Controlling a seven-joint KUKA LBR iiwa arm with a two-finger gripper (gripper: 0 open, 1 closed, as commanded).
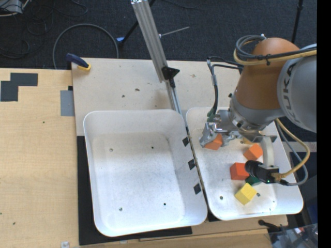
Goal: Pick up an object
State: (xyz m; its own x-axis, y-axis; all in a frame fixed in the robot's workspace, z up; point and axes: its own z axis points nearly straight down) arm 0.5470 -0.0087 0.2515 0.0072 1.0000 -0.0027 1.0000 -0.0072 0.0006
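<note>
An orange block (213, 143), small and blocky, is seen between the jaws of the gripper (212, 137) in the right bin (289, 203), toward that bin's ten o'clock corner. Its long axis cannot be told. The bin's left wall lies just beside it at nine o'clock. Toward four o'clock, well apart, a second orange block (253, 152), a red block (239, 171), a green piece (253, 180) and a yellow block (245, 194) are gathered. The left bin (98, 190) is set alongside on the tabletop (31, 138).
</note>
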